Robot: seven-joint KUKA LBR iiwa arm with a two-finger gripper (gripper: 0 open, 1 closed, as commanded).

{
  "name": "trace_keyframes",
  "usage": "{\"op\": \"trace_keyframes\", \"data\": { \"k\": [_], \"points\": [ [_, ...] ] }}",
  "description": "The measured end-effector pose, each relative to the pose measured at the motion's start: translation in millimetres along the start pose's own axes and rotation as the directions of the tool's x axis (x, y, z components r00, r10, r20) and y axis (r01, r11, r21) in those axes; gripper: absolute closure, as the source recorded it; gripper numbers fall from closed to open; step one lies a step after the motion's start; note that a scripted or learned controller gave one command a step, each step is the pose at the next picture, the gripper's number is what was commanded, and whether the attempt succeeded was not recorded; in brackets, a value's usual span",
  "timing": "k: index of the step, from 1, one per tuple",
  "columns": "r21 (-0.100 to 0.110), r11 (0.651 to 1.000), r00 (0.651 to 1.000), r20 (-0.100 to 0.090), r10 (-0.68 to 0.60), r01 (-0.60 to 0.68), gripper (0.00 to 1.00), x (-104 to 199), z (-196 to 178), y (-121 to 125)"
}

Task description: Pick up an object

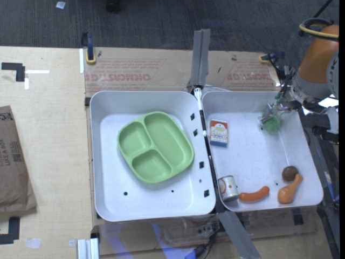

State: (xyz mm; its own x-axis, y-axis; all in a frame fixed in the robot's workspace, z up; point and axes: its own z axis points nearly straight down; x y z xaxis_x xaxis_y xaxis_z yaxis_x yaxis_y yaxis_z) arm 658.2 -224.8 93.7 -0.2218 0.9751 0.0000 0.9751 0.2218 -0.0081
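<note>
Gripper (274, 114) over right bin (253, 150) upper-right corner, clamped on pale green object (271, 124). Green divided plate (156, 146) in left bin (102, 161). Carton (218, 132), can (228, 188) in right bin

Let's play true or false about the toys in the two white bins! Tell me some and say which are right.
1. The green plate lies in the left bin. True.
2. The hot dog sits on the green plate. False: it lies in the right bin.
3. The small can is in the right bin's near left corner. True.
4. The little box touches the chicken drumstick. False: they lie far apart.
5. The gripper is over the left bin. False: it is over the right bin.
</note>
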Motion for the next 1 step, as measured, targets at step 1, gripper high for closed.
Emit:
{"op": "trace_keyframes", "data": {
  "k": [1],
  "points": [
    [-0.010, 0.905, 0.905, 0.010, -0.426, 0.426, 1.00, 0.0, -0.5, 2.8]
  ]
}}
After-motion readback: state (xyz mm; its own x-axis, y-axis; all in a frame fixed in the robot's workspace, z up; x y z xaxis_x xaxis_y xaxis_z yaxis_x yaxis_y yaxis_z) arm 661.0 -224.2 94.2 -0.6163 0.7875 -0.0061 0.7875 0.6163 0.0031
